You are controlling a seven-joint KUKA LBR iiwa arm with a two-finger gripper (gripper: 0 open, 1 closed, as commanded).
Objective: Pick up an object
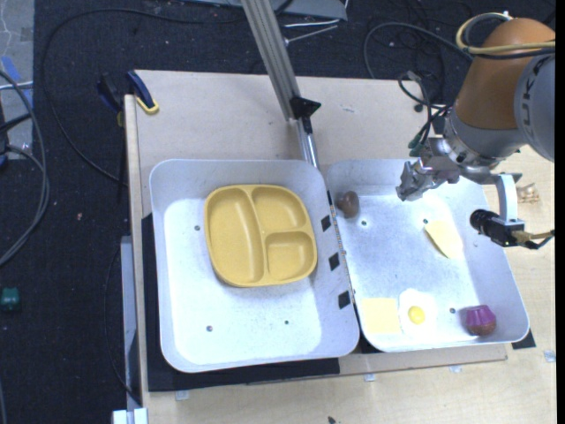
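The two-finger gripper (413, 186) (whether spread or closed cannot be told) is being held above the right white bin (508, 281), near a pale yellow wedge-shaped piece (442, 238) that is likely being risked sliding away.

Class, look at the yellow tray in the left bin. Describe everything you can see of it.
The yellow tray looks like smooth moulded plastic, roughly square with rounded corners and a raised rim. Ridges split it into three compartments: one long section along its left side and two smaller ones on the right. It lies flat, open side up and turned slightly askew, on the floor of the left bin, toward the bin's upper middle. Only the bin floor touches it.
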